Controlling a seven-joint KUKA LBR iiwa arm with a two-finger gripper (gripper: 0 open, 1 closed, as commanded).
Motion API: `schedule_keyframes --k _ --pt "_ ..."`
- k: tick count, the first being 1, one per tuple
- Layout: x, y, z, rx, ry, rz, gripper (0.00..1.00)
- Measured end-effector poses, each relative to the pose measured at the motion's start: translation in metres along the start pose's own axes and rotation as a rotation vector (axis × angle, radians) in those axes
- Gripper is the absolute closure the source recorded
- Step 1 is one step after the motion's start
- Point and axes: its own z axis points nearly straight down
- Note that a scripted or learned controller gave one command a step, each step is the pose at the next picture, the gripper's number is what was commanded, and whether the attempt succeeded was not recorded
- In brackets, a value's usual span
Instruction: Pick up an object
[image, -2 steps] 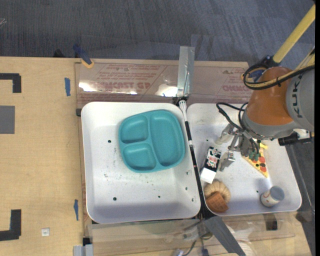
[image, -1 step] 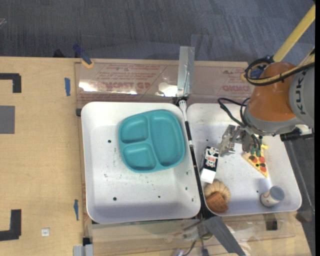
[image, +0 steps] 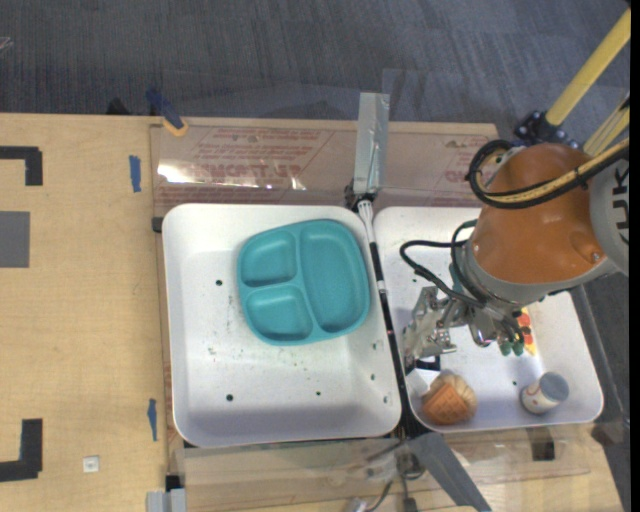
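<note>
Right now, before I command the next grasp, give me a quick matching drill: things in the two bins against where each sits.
Things:
1. teal divided plate
2. brown rounded object
3. small grey cup-like object
4. claw

Places:
A. right bin, front right corner
B. left bin
C. right bin, front left
D. above the right bin's left side

Pairs: 1-B, 2-C, 3-A, 4-D

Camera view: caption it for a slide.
Gripper low in the right bin above an orange-brown object; teal divided plate in the left bin.
</note>
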Motion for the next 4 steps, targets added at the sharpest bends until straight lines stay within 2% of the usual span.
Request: schedule_keyframes --k 1,2,3,4 --pt "-0.004 0.050 0.003 -0.003 0.004 -0.458 1.00" --pt "-0.002 0.074 0.003 -0.003 0.003 -0.764 1.00" --pt "-0.008 0.133 0.097 0.000 0.001 -0.473 1.00" --pt "-0.053 0.176 0.009 -0.003 0.001 -0.173 1.00"
